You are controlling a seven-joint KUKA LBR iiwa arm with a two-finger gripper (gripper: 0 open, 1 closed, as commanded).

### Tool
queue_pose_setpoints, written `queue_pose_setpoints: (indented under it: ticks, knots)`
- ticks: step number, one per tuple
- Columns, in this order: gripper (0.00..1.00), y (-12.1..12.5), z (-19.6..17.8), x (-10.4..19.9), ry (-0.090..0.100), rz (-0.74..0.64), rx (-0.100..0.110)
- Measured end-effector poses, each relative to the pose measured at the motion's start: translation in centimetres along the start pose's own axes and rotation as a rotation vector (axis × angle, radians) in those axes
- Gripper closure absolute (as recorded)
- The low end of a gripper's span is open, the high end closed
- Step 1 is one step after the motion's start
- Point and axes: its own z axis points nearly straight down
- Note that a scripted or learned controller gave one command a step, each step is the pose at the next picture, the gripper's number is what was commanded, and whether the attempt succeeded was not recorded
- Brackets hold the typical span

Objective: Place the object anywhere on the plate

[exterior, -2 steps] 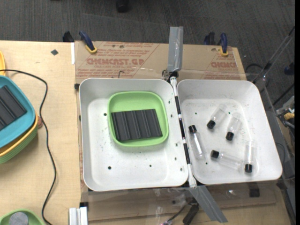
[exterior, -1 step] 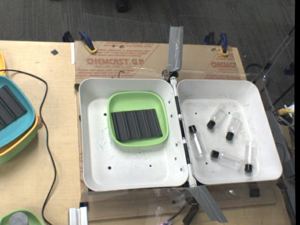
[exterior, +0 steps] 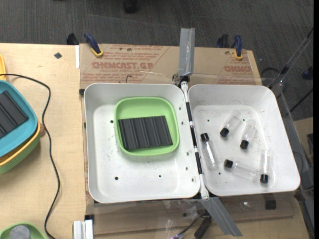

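1. A dark grey carpeted floor (exterior: pixel 209 9) is seen at the top, and a pale wooden bench (exterior: pixel 55 183) fills the left and the bottom.
2. A brown sheet (exterior: pixel 149 63) is laid under the bins and held by two blue clamps (exterior: pixel 92 43); "CHEMCAST GP" is printed on it in red, and the smaller print cannot be read.
3. Two shallow white bins are set side by side, touching: the left bin (exterior: pixel 139 183) and the right bin (exterior: pixel 279 133).
4. A teal container (exterior: pixel 20 118) is cut off at the bench's left edge, with a black cable (exterior: pixel 50 148) trailed beside it.
5. A green plate (exterior: pixel 147 107) is placed in the far half of the left bin, and a dark ribbed mat (exterior: pixel 145 132) is laid on it.
6. Five clear tubes with black caps are scattered in the right bin, well apart from the plate. The tube (exterior: pixel 208 151) nearest the divider is laid with its long axis running near to far, cap at the far end.
7. How far the hand is open, and what it holds, cannot be told.
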Motion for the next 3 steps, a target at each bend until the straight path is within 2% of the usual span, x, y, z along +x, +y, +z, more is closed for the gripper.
queue_pose_setpoints:
  ticks: [1, 3]
  knots:
    - [0.00, 0.2, 14.3, 1.2, 0.001, 0.005, 0.002]
    - [0.00, -0.4, 16.1, -1.9, 0.001, 0.008, 0.002]
